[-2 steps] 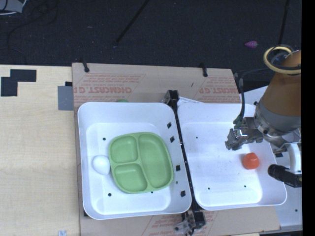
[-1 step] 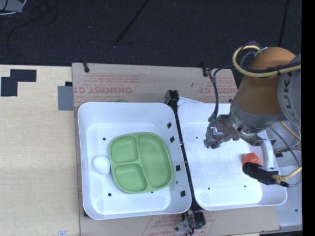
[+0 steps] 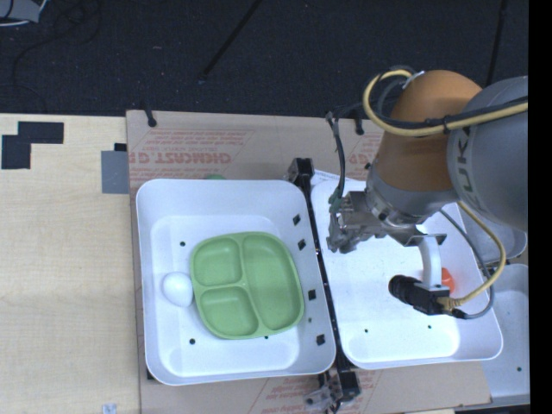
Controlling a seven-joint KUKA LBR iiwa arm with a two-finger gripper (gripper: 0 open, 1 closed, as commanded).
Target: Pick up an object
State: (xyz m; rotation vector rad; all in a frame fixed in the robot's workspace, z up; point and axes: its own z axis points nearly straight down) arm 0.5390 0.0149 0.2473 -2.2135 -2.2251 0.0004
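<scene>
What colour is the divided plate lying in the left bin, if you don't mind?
Light green, seen plainly in the camera view: the divided plate lies in the left bin.

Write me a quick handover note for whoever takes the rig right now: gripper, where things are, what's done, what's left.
Gripper: low over the right bin, near its left wall; nothing visibly held.
Left bin: green tray with a white ball touching its left edge.
Right bin: a small orange thing sits by the arm's black fitting, partly hidden.
Done: no pick visible.
Left: grasp an object and lift it.
</scene>
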